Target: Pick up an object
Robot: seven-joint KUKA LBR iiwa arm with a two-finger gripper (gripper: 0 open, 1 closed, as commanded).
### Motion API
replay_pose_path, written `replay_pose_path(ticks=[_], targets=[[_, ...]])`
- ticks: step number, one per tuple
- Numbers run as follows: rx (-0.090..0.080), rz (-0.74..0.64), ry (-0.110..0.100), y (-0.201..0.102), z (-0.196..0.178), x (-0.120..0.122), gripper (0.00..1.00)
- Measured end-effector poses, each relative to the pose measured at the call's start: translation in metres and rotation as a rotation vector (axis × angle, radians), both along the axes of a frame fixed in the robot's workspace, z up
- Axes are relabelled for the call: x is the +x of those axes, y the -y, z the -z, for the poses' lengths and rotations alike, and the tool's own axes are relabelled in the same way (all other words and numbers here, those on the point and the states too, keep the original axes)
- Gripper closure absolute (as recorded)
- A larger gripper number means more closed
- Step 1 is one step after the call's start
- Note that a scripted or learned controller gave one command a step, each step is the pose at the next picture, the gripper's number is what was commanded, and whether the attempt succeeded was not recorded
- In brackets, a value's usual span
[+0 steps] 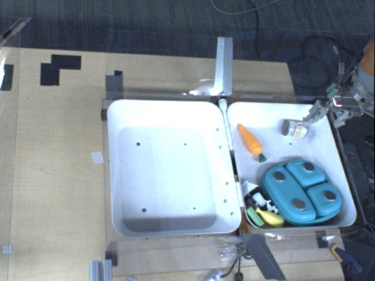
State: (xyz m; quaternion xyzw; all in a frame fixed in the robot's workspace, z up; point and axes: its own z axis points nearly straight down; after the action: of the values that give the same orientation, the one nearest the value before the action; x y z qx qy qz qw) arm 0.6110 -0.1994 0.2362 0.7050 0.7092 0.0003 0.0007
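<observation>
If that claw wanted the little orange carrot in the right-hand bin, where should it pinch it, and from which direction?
Probably across the middle of the carrot, coming straight down from above. It lies flat on the floor of the right bin, slanting from upper left to lower right, with open floor on both long sides. The body is narrow enough there for two fingers to straddle; the pointed upper tip and the small green end would likely slip.
</observation>
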Motion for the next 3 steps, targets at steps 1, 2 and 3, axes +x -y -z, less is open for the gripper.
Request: replay_pose_path(ticks=[1,2,3], targets=[[0.000,-0.181,0.001,-0.072,0.045,0.023,0.00],[0.000,-0.437,0.000,-0.106,0.121,0.013,0.00],[-0.002,-0.432,0.008,-0.104,0.148,0.030,0.00]])
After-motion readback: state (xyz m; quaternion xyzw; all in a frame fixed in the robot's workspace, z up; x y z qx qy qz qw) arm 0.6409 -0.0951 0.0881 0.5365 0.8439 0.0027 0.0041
